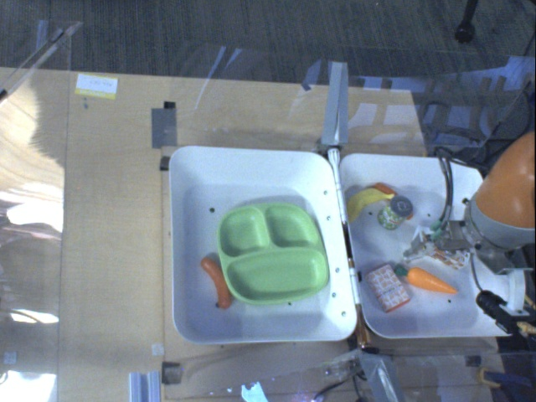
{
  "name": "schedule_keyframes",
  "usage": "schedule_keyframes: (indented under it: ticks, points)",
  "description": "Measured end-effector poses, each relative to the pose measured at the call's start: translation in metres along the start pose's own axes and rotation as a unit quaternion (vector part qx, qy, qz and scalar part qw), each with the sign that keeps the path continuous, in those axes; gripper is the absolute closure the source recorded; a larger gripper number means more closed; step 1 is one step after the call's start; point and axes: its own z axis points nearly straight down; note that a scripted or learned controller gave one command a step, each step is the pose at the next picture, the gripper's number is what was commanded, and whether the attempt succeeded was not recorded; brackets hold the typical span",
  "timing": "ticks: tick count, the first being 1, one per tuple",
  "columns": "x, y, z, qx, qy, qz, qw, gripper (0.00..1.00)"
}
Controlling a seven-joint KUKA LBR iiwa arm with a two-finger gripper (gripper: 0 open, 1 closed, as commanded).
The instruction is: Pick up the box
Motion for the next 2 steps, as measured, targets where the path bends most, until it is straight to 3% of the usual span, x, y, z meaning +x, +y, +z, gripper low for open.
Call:
schedule_keyframes:
  ticks: [1, 2]
  points:
    - [0.039, -0.011, 0.028, 0.009, 0.004, 0.001, 1.0, 0.0]
    - [0.058, -0.006, 0.027, 0.008, 0.003, -0.002, 1.0, 0.0]
